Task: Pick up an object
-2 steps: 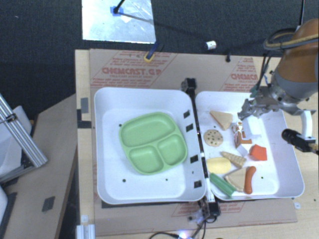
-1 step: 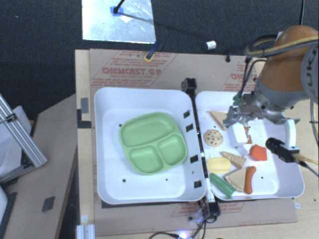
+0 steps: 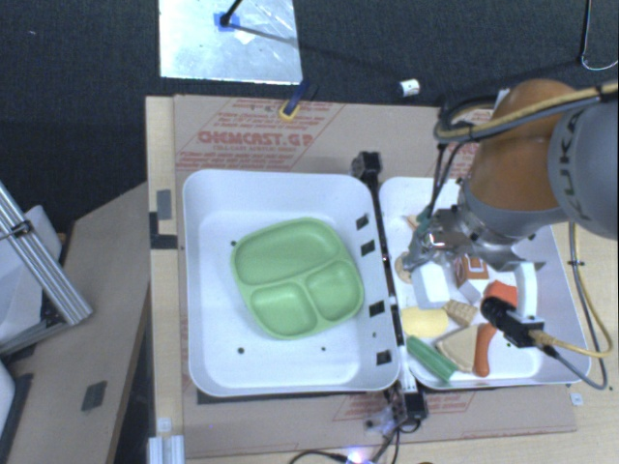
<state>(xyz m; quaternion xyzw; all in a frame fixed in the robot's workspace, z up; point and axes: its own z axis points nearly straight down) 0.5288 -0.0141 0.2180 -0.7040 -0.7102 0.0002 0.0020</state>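
Several toy food pieces lie in the right bin (image 3: 556, 370): a pale yellow piece (image 3: 418, 320), a green stick (image 3: 430, 358), a ridged tan cone (image 3: 462, 310), a tan wedge (image 3: 458, 342), an orange sausage (image 3: 484, 349) and a red piece (image 3: 501, 291). My gripper (image 3: 424, 251) is low over the bin's left side, just above a white piece (image 3: 433, 281) and behind the yellow piece. The arm's grey and orange body (image 3: 522, 177) hides the back of the bin. No object is visibly in the gripper.
The left bin (image 3: 208, 211) holds a green divided plate (image 3: 296, 276). A black-clipped divider (image 3: 379, 259) runs between the bins. A black connector with a yellow cable (image 3: 513, 325) hangs over the food. Cardboard (image 3: 251, 133) lies under both bins.
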